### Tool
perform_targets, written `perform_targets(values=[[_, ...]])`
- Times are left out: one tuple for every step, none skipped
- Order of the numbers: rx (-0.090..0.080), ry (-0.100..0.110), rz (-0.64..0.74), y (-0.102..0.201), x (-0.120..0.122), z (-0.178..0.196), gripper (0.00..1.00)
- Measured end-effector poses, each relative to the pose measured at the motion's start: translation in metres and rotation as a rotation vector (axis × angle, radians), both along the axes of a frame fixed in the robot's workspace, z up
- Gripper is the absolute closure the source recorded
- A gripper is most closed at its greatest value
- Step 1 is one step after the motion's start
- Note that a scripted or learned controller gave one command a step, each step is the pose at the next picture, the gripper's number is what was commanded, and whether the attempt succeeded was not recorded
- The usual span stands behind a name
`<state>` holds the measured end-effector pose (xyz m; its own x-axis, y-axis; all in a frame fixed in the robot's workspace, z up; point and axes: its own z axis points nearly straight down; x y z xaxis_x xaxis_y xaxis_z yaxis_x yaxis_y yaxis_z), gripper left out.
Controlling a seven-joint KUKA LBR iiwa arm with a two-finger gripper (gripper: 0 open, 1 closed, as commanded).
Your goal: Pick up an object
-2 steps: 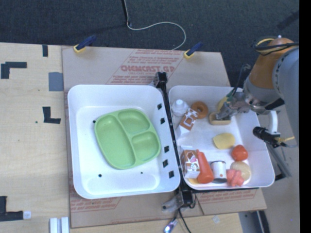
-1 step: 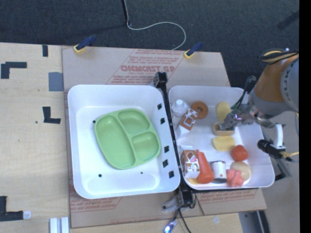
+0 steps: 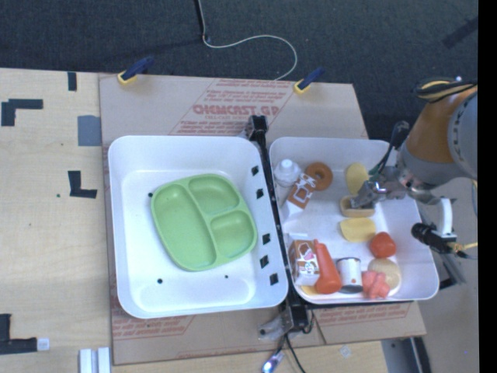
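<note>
The grey two-finger gripper (image 3: 359, 203) hangs low in the right-hand white bin (image 3: 423, 290), its tip just above a pale yellow wedge-shaped block (image 3: 357, 229) and just below a rounder yellow lump (image 3: 356, 176) near the bin's far wall. Whether its tip touches either yellow piece cannot be made out at this distance, and nothing is visibly caught between the fingers; how the pincer stands, apart or together, cannot be told from this slant.

Around it the bin is crowded. A brown ring-shaped doughnut toy (image 3: 318, 176) lies to the left of the gripper, touching an orange-and-white carton (image 3: 300, 193), with a small clear bottle (image 3: 286, 171) beside them against the dividing wall. A red tomato-like ball (image 3: 382, 245) sits just beyond the yellow wedge. Along the near wall lie a printed snack box (image 3: 305, 259), an orange carrot-shaped piece (image 3: 326, 272), a small silver can (image 3: 349, 271), a pink-red strawberry-like piece (image 3: 375, 286) and a cream rounded object (image 3: 386, 269), packed close together.

The arm (image 3: 439, 150), grey with an orange band, reaches in from the right. In the left white bin (image 3: 128, 158) rests a green three-compartment plastic plate (image 3: 203, 221), tilted diagonally. Both bins sit on a cardboard sheet (image 3: 225, 107) held by yellow-and-blue clamps (image 3: 137, 69).
</note>
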<state>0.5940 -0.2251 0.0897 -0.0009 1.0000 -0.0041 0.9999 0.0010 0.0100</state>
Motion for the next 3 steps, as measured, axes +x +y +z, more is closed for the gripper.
perform_targets(values=[[-0.002, -0.005, 0.0, 0.0, -0.025, 0.0, 1.0], [0.0, -0.003, 0.006, 0.053, 0.035, 0.0, 1.0], [0.006, 0.008, 0.005, 0.142, -0.007, 0.096, 1.0]])
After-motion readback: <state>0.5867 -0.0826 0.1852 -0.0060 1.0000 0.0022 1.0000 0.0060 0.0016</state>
